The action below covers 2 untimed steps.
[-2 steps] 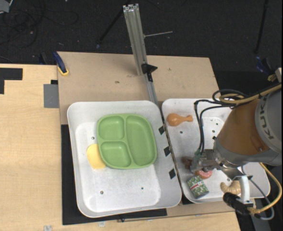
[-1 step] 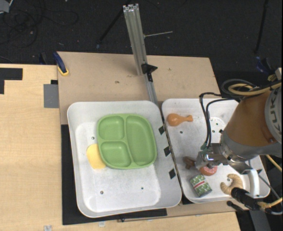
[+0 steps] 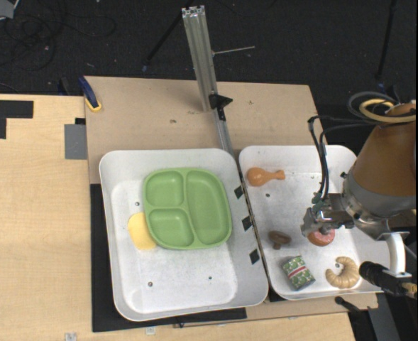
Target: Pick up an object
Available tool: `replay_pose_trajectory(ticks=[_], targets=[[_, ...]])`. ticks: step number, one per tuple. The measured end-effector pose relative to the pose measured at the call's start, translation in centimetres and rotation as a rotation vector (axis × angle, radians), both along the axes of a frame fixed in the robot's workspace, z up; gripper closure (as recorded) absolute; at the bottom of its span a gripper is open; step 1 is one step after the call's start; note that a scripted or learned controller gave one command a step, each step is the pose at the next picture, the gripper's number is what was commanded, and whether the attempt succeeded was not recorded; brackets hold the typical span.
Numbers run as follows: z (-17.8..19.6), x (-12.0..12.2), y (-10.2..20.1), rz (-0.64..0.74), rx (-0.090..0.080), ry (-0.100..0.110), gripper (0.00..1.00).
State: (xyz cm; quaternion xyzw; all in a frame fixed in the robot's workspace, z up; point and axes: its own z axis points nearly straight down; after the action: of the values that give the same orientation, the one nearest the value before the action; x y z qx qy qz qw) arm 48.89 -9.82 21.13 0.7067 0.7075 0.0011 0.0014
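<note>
End effector (image 3: 321,222) above red object (image 3: 323,237)

- nothing readable anywhere, honestly
- the small green packet (image 3: 297,273) in the right bin (image 3: 294,158) has some printed pattern on it, but it's way too small and blurry to make out

Two white bins sit side by side, the left bin (image 3: 123,275) holding one green divided tray (image 3: 187,209) and one yellow piece (image 3: 140,231), the right bin (image 3: 294,163) holding five small things: one orange (image 3: 264,177), one brown (image 3: 279,239), one red (image 3: 322,237), one green packet (image 3: 297,272) and one tan croissant (image 3: 343,272).
</note>
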Motion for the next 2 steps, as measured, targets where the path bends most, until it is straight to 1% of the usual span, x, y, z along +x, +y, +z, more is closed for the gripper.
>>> replay_pose_trajectory(ticks=[1,2], targets=[[0.0,0.0,-0.1,-0.003,0.001,0.006,1.00],[-0.7,-0.4,5.1,0.003,0.003,0.008,1.00]])
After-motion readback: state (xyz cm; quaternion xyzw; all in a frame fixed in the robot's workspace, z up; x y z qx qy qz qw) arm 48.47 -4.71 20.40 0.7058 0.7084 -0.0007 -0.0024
